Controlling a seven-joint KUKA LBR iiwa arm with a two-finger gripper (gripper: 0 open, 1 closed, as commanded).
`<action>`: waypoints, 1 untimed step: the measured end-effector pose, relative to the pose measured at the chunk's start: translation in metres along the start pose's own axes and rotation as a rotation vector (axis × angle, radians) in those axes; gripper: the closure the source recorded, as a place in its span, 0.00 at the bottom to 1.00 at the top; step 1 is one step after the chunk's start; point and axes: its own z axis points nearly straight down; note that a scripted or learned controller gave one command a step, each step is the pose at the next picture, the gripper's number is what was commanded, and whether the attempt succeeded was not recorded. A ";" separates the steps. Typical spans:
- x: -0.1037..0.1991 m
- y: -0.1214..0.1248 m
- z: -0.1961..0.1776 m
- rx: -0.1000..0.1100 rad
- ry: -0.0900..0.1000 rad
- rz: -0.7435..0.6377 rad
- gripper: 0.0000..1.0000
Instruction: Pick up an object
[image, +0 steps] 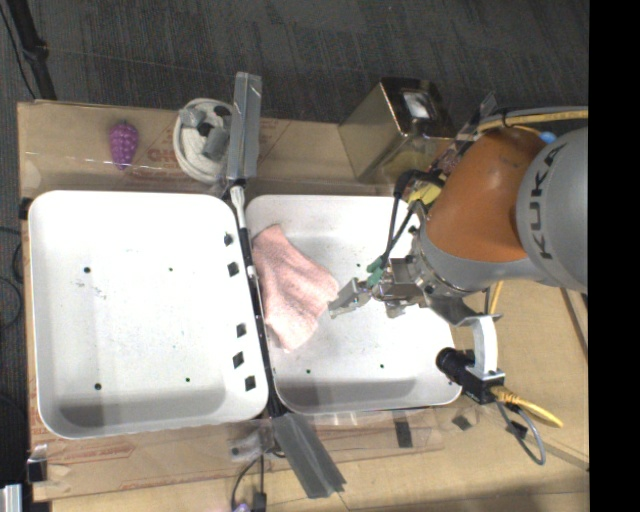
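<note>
Fingers (345, 297) touch 1 pink cloth (288, 286); 2 bins (60, 300).

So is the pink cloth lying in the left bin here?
No, the pink cloth lies in the right bin, against the divider side, while the hand is just beside its right edge.

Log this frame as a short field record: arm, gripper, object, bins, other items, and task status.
arm: grey KUKA arm with orange band, reaching in from the right over the right bin
gripper: gripper low over the right bin, beside the pink cloth's right edge
object: pink cloth, crumpled, against the right bin's left wall
left bin: white left bin
other items: purple object and white roll on the bench behind the bins
status: cloth lies in the bin, not lifted
</note>
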 end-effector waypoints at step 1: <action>-0.001 0.061 -0.010 -0.002 -0.002 0.055 0.00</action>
